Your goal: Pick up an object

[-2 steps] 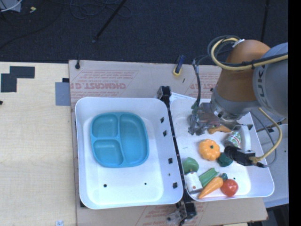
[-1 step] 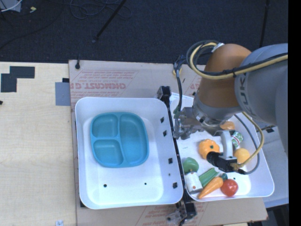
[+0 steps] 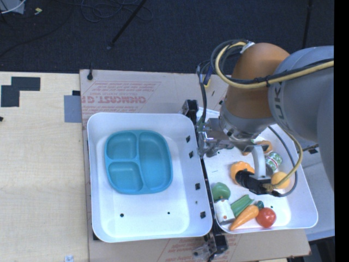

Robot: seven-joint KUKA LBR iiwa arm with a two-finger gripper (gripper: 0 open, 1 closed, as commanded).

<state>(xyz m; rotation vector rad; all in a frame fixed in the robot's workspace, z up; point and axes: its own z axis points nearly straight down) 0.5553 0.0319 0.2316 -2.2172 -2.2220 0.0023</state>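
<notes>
The grey arm with its orange band (image 3: 256, 64) leans in from the right of the frame and hangs over the upper part of the right-hand shallow white bin (image 3: 312, 214). The claw (image 3: 210, 144) sits low by that bin's left wall, under the bulk of the wrist, and whether it is apart or together I cannot tell. Nothing can be seen in its grip. The pickings are all there in the lower right: an orange plastic carrot (image 3: 244, 216) just beside a round red tomato (image 3: 266, 217), a green pepper-shaped toy (image 3: 220, 190), a flat green piece (image 3: 240, 204), and a small green-labelled can (image 3: 273, 160) higher up. They lie heaped loosely, probably just as they fell, so a clean grab looks tricky. The left-hand white bin (image 3: 94, 173) holds a light blue divided plate (image 3: 138, 161), lying flat, well apart from the claw. Both bins rest on a brown cardboard sheet with red print (image 3: 120, 94), which lies on a pale wooden surface (image 3: 38, 173). Beyond, across the top of the frame, there is dark floor with loose cables (image 3: 103, 10).
</notes>
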